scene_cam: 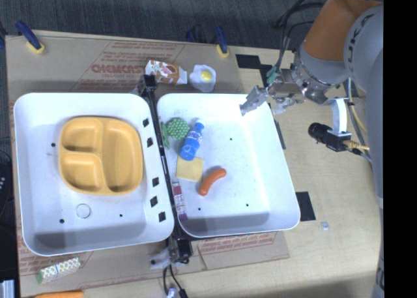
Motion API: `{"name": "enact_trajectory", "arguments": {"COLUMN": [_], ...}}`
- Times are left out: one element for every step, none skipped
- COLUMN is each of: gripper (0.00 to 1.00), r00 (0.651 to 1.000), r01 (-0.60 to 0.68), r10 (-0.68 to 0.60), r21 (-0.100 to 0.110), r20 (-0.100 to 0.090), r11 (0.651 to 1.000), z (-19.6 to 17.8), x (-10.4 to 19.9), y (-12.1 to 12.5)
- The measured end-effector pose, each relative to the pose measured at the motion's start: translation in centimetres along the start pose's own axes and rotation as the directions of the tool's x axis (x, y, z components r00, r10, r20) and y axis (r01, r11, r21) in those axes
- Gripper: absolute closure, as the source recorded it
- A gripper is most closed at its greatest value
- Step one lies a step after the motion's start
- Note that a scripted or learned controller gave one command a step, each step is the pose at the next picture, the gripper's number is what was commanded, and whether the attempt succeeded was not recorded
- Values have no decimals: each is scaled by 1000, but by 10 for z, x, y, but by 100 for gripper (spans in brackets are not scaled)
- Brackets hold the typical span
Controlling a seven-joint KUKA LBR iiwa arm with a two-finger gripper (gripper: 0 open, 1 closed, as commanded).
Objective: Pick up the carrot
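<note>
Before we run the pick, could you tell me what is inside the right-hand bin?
The right bin holds an orange carrot, a yellow cheese slice, a blue bottle and a green item. Whatever lies beneath them is covered.

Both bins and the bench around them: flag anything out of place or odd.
Two food items, a small carton and a fried egg, lie outside the bins on the cardboard behind them. A wrapped item lies at the bench's front left. Nothing looks spilled or damaged.

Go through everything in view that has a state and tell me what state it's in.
carrot: lying flat in the right bin, untouched
blue bottle: on its side, beside the green item
yellow block: flat, next to the carrot
yellow tray: upright in the left bin
hand: over the right bin's far edge
</note>
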State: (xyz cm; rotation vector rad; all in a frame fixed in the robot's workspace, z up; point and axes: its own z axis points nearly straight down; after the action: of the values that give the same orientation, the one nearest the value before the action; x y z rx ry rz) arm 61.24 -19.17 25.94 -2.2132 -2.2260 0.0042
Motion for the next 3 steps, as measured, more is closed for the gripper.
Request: {"name": "enact_trajectory", "arguments": {"gripper": [0,0,100], "r00": [897,710,712], "r01": [-442,-704,-702], "r10": [442,704,702], "r21": [4,4,9], "r20": [-2,-1,-1], "r11": [897,710,712], "z": [131,169,159], "x": [40,90,90], "y": [-56,-97,-97]}}
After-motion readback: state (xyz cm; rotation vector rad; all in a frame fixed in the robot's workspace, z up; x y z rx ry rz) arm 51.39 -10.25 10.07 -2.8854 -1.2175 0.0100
